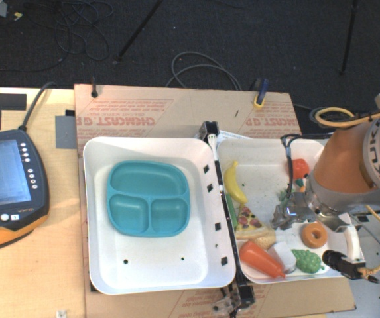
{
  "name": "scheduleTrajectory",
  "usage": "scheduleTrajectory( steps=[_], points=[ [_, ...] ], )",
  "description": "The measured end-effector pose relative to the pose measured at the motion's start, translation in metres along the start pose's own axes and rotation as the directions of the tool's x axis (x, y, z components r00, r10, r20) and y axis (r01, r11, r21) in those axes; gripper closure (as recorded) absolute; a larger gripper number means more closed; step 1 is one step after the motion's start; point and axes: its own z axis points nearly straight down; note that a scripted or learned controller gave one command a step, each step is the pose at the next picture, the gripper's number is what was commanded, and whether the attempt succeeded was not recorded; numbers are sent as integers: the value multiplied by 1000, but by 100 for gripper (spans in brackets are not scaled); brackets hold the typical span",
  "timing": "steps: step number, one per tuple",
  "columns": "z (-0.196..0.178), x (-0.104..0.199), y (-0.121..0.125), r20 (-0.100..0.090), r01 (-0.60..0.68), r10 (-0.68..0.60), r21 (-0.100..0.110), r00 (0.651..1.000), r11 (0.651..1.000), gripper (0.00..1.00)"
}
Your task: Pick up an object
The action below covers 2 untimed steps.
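A divided tray lies in the left bin. In the right bin, a banana sits at 10 o'clock, a carrot at 6, a donut at 4.

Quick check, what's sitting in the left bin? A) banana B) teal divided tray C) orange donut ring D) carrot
B: the teal divided tray lies alone in the left bin, while the banana, orange donut ring and carrot all lie in the right bin.
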Motion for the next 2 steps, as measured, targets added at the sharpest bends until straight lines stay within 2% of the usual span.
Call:
scheduleTrajectory(
  steps=[1,2],
  points=[
    [-60,60,-8,0,8,-8,-17,1000,1000,100],
    [-79,102,-34,1,7,-7,-12,1000,1000,100]
  ],
)
